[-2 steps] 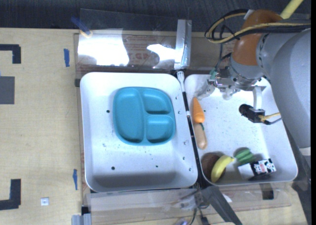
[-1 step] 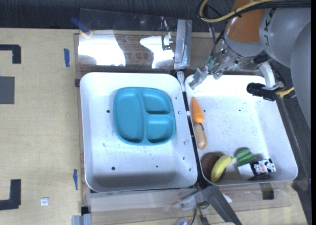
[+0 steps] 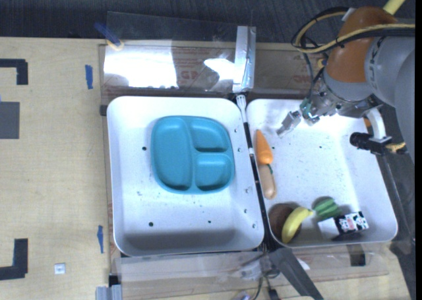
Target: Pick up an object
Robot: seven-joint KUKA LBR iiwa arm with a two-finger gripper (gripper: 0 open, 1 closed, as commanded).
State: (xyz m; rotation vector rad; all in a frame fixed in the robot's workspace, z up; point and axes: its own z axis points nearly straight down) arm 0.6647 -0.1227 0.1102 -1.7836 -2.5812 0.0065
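Gripper (image 3: 291,120) over right bin (image 3: 369,180), 12 o'clock end; grip state unclear, nothing visibly held. Carrot (image 3: 264,149) at 9, banana (image 3: 295,222) at 6. Blue tray (image 3: 192,153) in left bin (image 3: 125,180).

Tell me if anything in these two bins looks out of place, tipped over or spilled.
Nothing looks spilled or damaged. The blue divided plate lies flat in the left bin. The carrot leans along the right bin's left wall, and the banana sits bunched with other toys in the near corner.
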